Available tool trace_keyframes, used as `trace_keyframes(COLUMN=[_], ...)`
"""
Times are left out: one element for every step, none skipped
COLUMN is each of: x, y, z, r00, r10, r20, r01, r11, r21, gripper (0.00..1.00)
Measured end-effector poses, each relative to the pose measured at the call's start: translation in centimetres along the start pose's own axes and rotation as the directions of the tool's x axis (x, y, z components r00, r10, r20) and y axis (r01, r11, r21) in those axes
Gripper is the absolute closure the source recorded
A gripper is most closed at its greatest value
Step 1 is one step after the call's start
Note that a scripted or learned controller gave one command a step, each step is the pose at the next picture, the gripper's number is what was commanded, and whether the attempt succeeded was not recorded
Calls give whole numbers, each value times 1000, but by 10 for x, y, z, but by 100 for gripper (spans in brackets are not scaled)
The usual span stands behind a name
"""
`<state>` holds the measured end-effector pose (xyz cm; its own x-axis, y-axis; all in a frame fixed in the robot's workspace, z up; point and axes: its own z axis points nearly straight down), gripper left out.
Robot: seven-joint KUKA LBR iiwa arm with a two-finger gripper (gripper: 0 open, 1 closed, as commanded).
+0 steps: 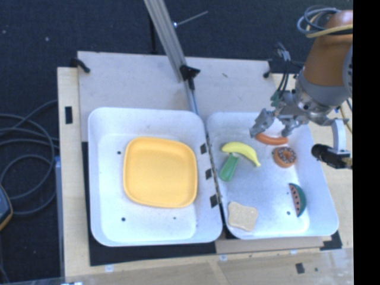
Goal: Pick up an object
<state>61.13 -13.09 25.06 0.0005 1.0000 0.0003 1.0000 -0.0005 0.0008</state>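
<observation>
The right bin holds an orange-red sausage, a yellow banana, a green block, a brown doughnut, a watermelon slice and a slice of toast. My gripper hovers at the bin's far side, right over the sausage. Its fingers are spread apart, one on each side above the sausage, and nothing sits between them.
In the left bin lies a square yellow plate. A slanted metal rod comes down to the divide between the bins at the back. The arm's orange band rises at the right.
</observation>
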Motion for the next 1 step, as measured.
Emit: trace_keyframes(x=[8], y=[3], z=[48], r00=[1000], r10=[0], r20=[0], r01=[0], r11=[1000], r21=[4], gripper=[0])
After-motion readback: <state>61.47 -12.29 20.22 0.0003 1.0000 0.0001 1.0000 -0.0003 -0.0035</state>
